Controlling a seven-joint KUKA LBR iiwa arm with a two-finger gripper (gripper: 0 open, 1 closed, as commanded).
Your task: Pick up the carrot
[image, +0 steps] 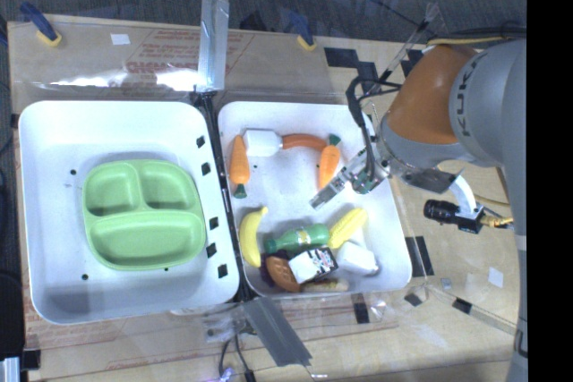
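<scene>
Three orange carrots lie in the upper part of the right bin (391,219). One carrot (238,161) lies lengthwise by the bin's left wall, its green end toward the front. A second carrot (304,141) lies crosswise near the back wall. The third carrot (329,164) points down, just right of the second. My gripper (329,191) hangs slanted just below and in front of the third carrot's lower tip, over the bin's white floor. Nothing is visibly held in it.
A white block (261,141) sits between the left and back carrots. Two bananas (252,234) (349,226), a green bottle (297,239), a brown item (279,271) and a black-and-white packet (313,263) crowd the bin's front. The left bin holds a green divided tray (141,212).
</scene>
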